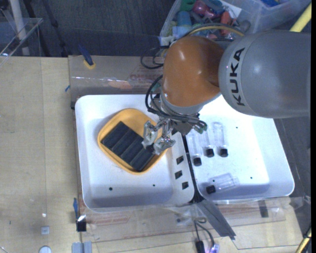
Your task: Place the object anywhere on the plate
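Left of centre in the frame, the dark ribbed object (127, 144) already lay flat on the yellow plate (109, 129) in the left bin (94, 188). We judged it light, stiff and slightly slippery, best pinched across its short edges. The gripper (158, 137) hovered at the plate's right rim; whether clenched or released, we could not tell.

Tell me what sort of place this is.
Probably a robotics lab test bench: a KUKA arm works over two white bins on a wooden bench, with loose cables and a crate of toys behind.
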